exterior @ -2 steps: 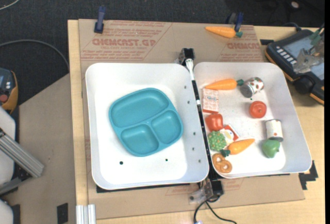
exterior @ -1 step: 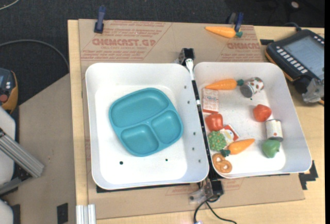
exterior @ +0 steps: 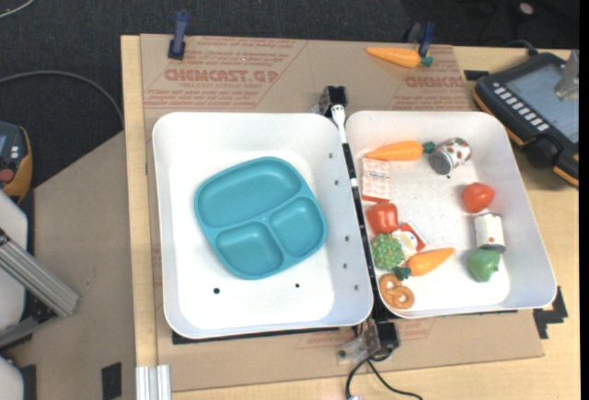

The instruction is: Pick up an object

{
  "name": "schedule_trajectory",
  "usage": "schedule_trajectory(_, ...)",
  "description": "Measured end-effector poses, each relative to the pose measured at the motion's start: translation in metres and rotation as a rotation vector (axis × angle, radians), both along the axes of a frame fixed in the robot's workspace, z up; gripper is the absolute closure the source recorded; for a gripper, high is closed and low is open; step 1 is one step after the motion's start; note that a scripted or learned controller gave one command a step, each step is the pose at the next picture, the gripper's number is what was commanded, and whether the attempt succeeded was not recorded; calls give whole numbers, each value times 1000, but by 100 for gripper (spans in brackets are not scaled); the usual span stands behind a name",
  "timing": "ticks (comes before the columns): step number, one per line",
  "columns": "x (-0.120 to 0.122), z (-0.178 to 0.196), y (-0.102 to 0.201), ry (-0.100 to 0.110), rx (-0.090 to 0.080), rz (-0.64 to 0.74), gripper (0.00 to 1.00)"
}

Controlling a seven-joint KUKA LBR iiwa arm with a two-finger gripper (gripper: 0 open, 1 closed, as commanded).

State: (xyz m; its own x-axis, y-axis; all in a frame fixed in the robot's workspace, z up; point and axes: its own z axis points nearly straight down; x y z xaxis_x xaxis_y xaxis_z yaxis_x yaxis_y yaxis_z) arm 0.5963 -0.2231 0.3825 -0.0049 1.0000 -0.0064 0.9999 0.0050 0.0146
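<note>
Light, hard toy tomato point(exterior: 477, 197) sitting apart in the right bin point(exterior: 529, 233); smooth and rollable, so best pinched across its middle. Jaw state: cannot tell.

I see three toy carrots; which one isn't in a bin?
The carrot by the blue clamp, lying on the cardboard behind the right bin; the other two lie inside that bin.

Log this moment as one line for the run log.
phase: before pick | left bin: teal divided plate | right bin: toy foods including carrot, tomato | stray carrot on board
</note>
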Motion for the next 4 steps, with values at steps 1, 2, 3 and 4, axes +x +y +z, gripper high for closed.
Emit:
schedule_trajectory(1, -114, 31, 10, 16, 8, -9, 100)
schedule_trajectory(2, -109, 77, 162, 5, 9, 13, 100)
schedule_trajectory(3, -117, 144, 270, 4, 10, 9, 100)
schedule_trajectory(4, -117, 102, 174, 19, 5, -16, 100)
